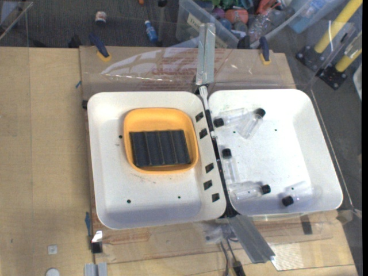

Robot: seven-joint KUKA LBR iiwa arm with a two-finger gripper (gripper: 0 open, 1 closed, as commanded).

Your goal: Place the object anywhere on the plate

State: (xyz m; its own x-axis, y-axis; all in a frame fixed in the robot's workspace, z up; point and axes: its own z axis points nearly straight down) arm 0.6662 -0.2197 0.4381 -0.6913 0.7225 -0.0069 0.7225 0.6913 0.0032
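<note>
Clear plastic bottles w/ black caps [248, 190] look light, slick, apt to roll; grab mid-body. Orange square plate [131, 121] waits. Jaw state: can't tell.

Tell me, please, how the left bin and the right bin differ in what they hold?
The left bin holds one yellow plate bearing a dark ribbed insert; the right bin holds several clear, black-capped bottles and no plate. The left bin's load sits near its centre; the right bin's bottles lie scattered, mostly toward the divider and the near edge. Both bins are shallow, white, round-cornered.
</note>
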